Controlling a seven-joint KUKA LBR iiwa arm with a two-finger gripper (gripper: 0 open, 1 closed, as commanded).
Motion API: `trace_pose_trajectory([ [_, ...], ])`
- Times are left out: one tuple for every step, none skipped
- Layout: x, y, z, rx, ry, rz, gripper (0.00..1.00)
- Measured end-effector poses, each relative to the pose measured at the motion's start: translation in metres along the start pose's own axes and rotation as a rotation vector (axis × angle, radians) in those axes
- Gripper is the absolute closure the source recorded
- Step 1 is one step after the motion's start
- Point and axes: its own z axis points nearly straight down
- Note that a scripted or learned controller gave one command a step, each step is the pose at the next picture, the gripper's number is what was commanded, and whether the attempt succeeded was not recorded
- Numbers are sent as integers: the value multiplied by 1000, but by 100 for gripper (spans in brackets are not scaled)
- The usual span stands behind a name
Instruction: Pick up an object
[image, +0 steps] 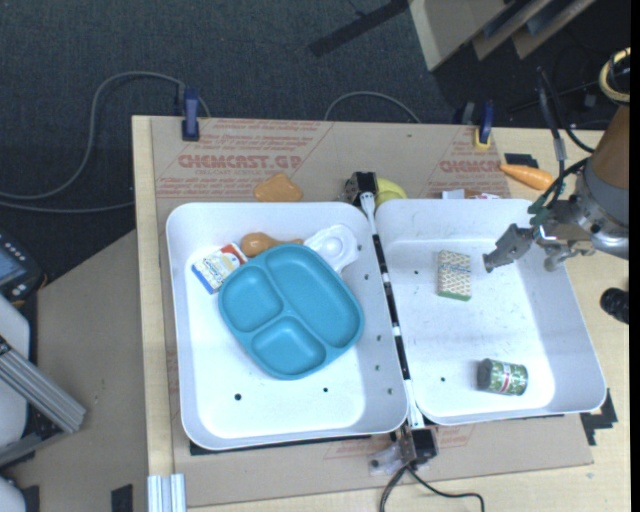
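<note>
Hovering over the upper right part of the right bin (560, 330), the gripper (525, 250) has its two fingers spread and nothing between them — no grasp made. Candidate objects in that bin: a sponge-like block (454, 275) just left of the fingertips, apart from them, and a small green can (502, 377) lying on its side near the front. The left bin (200, 380) holds a blue divided tray (290, 310) with a small carton (216, 267) beside it. Judged progress: early — approach only; descent, closing and lift all remain.
</note>
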Motion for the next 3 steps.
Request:
trace_pose_trajectory([
  [18,48,112,5,2,-3,0],
  [23,49,171,5,2,-1,0],
  [22,50,157,-1,0,1,100],
])
